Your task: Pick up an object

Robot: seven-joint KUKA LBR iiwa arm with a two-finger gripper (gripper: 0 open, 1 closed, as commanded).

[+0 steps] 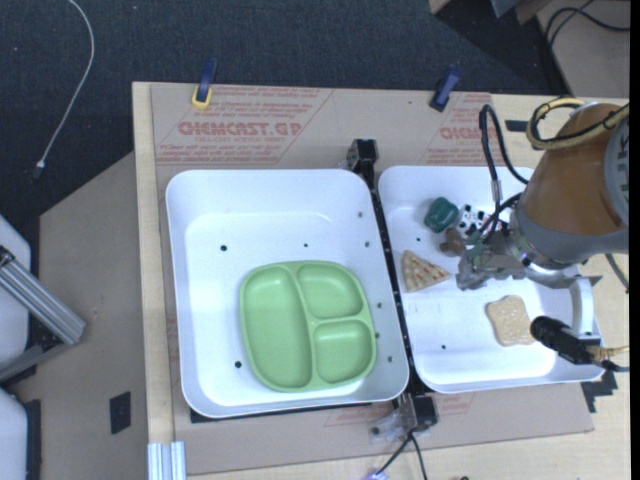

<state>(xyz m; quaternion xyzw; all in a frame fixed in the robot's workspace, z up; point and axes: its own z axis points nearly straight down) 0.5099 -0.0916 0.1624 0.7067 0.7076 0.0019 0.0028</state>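
Start wide: your tabletop (160,268) is brown board, and on it the two white bins sit side by side. The left bin (200,218) lies well off to the gripper's left and carries a pale green divided plate (305,323), three compartments, rounded corners, lying flat. The right bin (480,363) is where you are working.

Your arm (575,183) comes in over the right bin's far side, grey with the orange band showing big and close. Down at its tip the gripper (478,268) sits low over the bin's middle. You cannot tell how far it is parted from here; the metal is dark and bunched together, and nothing can be made out between its tips.

Now the things you could pick. Just left of the gripper, almost touching it, lies a tan triangular piece (424,270), flat, speckled like a wedge of toast, one point aimed at the divider. Below and slightly right of the gripper, near but apart, is a pale beige slice (509,319) with a bumpy outline, also lying flat. Above and left of the gripper sits a small dark green rounded lump (440,213). Tucked right by the gripper's upper edge is a small brownish bit (455,238), too small to name.
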